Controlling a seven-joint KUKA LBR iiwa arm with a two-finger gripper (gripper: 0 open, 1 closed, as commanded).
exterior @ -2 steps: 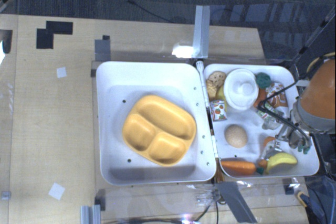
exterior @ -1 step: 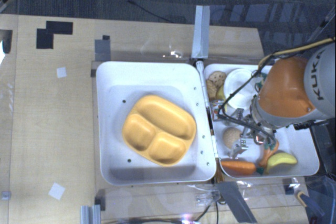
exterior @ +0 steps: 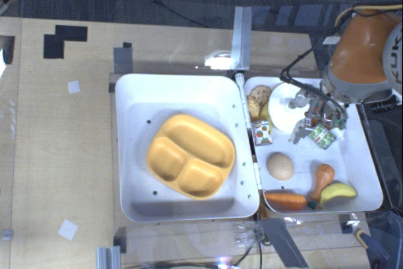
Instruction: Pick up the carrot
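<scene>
Yellow divided tray (exterior: 191, 155) sitting in my left bin (exterior: 132, 135); right bin (exterior: 365, 154) holding cookies (exterior: 258, 99), egg (exterior: 280, 166), banana (exterior: 338, 193), small carton (exterior: 262, 133).

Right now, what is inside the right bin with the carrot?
The right bin holds the carrot, a banana, egg, cookies, white plate and small cartons. The gripper covers whatever lies beneath it.

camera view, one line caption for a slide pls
Gripper hovers over the right bin, far from the carrot at its front edge.
</scene>
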